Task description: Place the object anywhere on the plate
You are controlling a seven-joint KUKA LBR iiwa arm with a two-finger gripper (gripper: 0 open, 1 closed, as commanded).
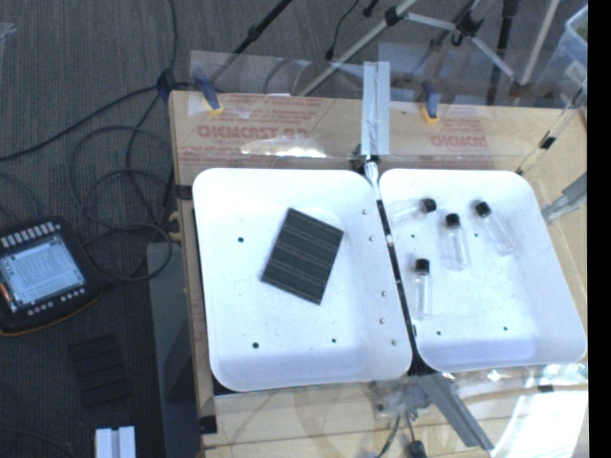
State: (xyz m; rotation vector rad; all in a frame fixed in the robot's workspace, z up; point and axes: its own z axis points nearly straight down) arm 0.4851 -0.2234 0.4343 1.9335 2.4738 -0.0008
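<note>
A dark grey ribbed rectangular plate (303,256) lies flat and slightly turned in the middle of the left white bin (229,351). Several small clear vials with black caps lie in the right white bin (544,342). One vial (410,209) is near the bin's top left corner. Another (455,244) and a third (498,232) lie to its right. A further vial (421,289) lies close to the bin's left wall, lower down. All the vials are apart from each other.
The two bins meet at a raised seam (391,256). They stand on a wooden bench (286,132) with a clear sheet held by clamps at the back. A teach pendant (38,275) lies on the floor at left. A grey bar (570,198) pokes in at the right edge.
</note>
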